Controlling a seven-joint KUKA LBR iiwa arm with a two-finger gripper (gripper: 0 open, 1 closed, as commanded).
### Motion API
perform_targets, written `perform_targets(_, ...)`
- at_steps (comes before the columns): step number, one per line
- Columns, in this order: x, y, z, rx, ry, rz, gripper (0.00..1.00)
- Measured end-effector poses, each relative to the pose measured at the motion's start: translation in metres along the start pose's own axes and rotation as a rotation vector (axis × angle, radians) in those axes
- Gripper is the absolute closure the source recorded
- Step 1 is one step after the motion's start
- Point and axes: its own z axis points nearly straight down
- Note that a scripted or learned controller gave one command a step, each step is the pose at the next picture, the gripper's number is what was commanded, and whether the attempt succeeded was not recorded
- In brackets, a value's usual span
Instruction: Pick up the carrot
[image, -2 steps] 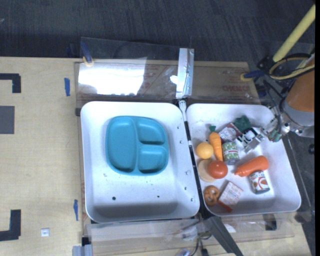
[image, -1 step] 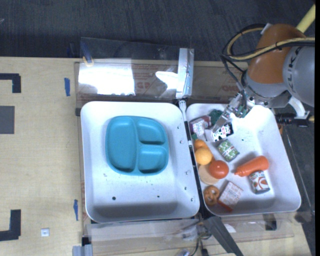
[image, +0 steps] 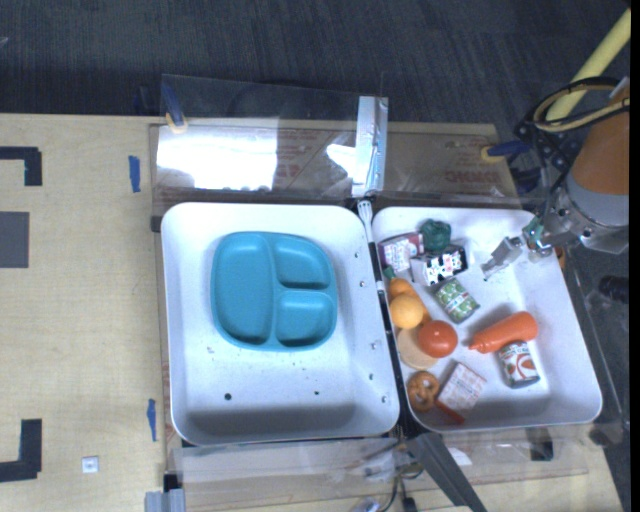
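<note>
The orange, tapered plastic carrot (image: 505, 331) lies on its side on the floor of the right-hand shallow white bin (image: 580, 330), thick end up and to the right, nothing stacked on it, so it looks open to a grab from above. Touching its lower edge is a small red-and-white labelled can (image: 519, 364). Left of the carrot sits a red plastic tomato (image: 437, 338) resting on a pale tan disc (image: 412, 350), and beyond that a yellow-orange round fruit (image: 406, 309). Up and left of the carrot are a green speckled packet (image: 456, 298), a black-and-white cow-patterned carton (image: 444, 265), a dark green lumpy vegetable (image: 435, 235) and a purple-and-white box (image: 401, 252). Down and left of it lie a flat card packet with red trim (image: 461, 387) and a brown pretzel-like piece (image: 422, 388).

The metal two-finger gripper (image: 503, 255) hangs up and slightly right of the carrot, well apart from it, over bare bin floor. Its fingers (image: 495, 262) pinch nothing that I can make out, but whether they are spread or pressed together I cannot tell at this size.

Far left of the carrot, the left-hand white bin (image: 190, 380) holds one blue plastic divided plate (image: 272, 289), lying flat.
</note>
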Motion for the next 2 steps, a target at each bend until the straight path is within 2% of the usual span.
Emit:
perform_targets(1, 0.006, -0.039, 0.046, -0.008, 0.007, 0.031, 0.00)
perform_targets(2, 0.037, -0.090, 0.054, -0.006, -0.002, -0.121, 0.00)
